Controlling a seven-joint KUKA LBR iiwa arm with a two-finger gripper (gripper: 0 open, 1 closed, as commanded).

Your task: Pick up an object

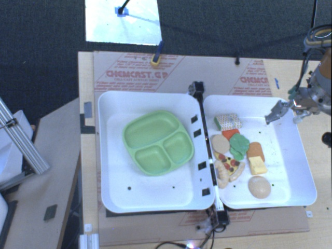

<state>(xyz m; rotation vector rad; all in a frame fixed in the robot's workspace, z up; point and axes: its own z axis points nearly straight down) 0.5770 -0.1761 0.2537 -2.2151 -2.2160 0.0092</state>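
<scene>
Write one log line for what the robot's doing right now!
tool: above right bin, holding nothing | toy food: untouched in right bin | green tray: in left bin

The arm [319,84] is grey metal with an orange patch near the picture's edge. Its claw [277,113] is dull grey, with a dark cable looping above.
</scene>
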